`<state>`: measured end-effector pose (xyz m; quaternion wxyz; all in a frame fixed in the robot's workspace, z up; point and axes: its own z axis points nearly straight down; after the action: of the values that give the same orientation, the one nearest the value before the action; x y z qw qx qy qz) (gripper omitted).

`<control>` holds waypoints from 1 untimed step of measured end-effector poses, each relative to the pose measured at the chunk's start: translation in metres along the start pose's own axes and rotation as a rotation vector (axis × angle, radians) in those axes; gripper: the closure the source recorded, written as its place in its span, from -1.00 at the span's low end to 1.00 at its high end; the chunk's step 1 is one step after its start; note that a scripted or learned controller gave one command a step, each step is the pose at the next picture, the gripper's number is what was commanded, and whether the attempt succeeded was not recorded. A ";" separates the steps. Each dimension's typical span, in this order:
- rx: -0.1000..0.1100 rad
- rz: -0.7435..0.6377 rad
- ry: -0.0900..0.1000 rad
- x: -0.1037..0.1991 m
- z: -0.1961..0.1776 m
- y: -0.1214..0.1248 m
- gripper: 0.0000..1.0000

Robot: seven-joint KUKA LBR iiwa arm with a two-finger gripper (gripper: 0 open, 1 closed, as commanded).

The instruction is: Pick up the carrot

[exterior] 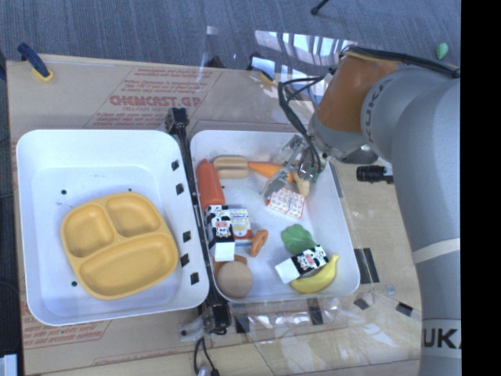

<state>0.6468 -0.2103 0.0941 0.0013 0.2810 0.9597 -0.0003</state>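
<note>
Right bin (344,233): white, shallow, on the cardboard-covered worktop (149,92); taken as landmark.

- Carrot (264,169): orange, lying flat near the bin's far wall, thick end toward the hot dog bun (231,166), tip pointing toward the jaws.
- Gripper (291,175): lowered into the bin's far right part on the grey arm (407,124); its jaws stand at the carrot's tip, just beside or touching it. Whether they are spread or closed, and whether the carrot sits between them, I cannot tell.
- Red sausage (210,185): along the bin's left wall.
- Small patterned packet (286,203): bin centre, just below the gripper.
- Milk carton, cow print (225,227): left centre, with a small orange piece (257,243) beside it.
- Green item (297,238), second cow-print carton (304,263), banana (316,277): near right corner.
- Brown egg (234,279): near wall.

Left bin (47,155): adjoins the right bin; holds a yellow divided plate (119,245).
</note>
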 end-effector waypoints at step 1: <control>0.001 0.095 0.003 0.042 0.002 0.004 -1.00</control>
<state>0.6136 -0.1837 0.0923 -0.0003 0.3261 0.9453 -0.0001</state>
